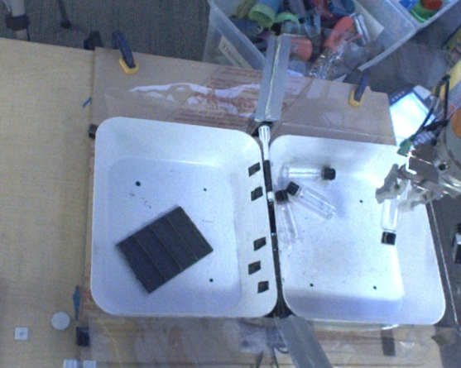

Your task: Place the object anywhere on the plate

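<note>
End effector (394, 199) — vial (390, 218) just below

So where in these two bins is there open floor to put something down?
Left bin: bare along the far wall and beside the divider, around the dark plate. Right bin: the near half is free. Crowded: its far half, with clear vials by the divider and the gripper over another vial.

Two white bins sat side by side: the left bin (116, 165) carried one dark slatted plate (164, 247); the right bin (419, 277) carried four clear black-capped vials (309, 201).
</note>
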